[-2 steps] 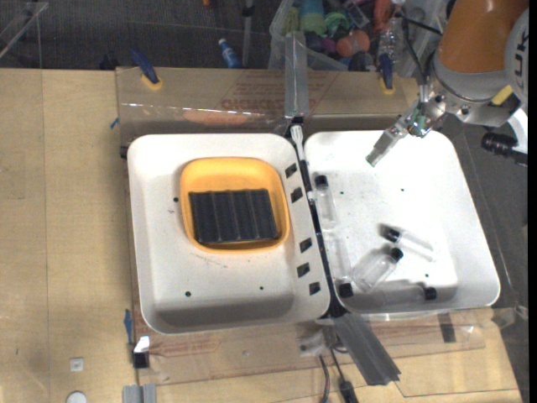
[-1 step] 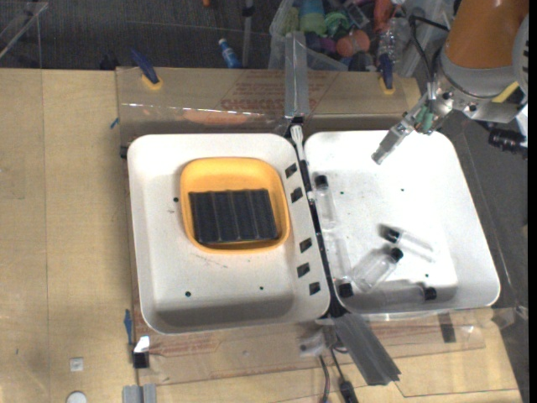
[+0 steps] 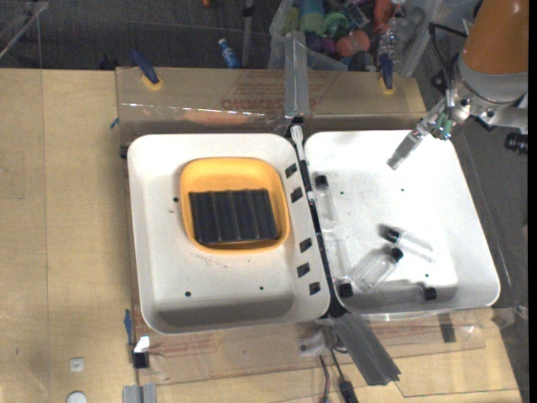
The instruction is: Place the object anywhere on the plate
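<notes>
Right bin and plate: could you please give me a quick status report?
Gripper over right bin's far corner, holding nothing. Clear vials lie loose in right bin. Yellow plate in left bin, dark ridged block on it.

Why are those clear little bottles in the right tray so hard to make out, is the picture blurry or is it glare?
Camera view: the clear vials blend into the bright white right bin, whose surface looks washed out; only their dark caps stand out. The orange plate in the left bin reads clearly. The gripper looks soft and slightly blurred.

a robotics lab: two white bins [image 3: 151,300] on a taped bench [image 3: 59,225].
</notes>
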